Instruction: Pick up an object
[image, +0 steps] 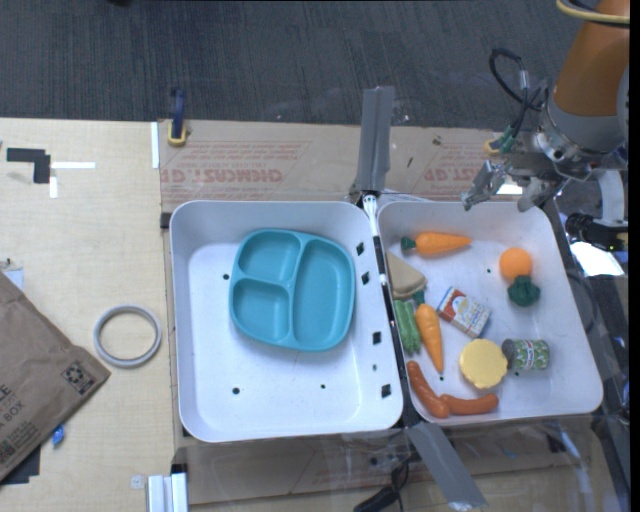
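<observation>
The right bin (575, 330) holds several toy foods: a carrot (437, 242) at the back, an orange (515, 262), a dark green broccoli piece (523, 292), a small printed box (463, 310), a yellow disc (484, 363), a can (527, 354), a second carrot (430, 338), a green pod (404, 325), a sandwich slice (405, 275) and red sausages (445, 402). My gripper (503, 193) hovers over the bin's back rim, above and right of the back carrot. Its fingers are spread open with nothing between them.
The left bin (200, 380) holds a blue divided plate (293, 288). A grey bar (375, 140) rises behind the seam between the bins. On the bench to the left lie a tape ring (127, 334) and a brown cardboard box (40, 385).
</observation>
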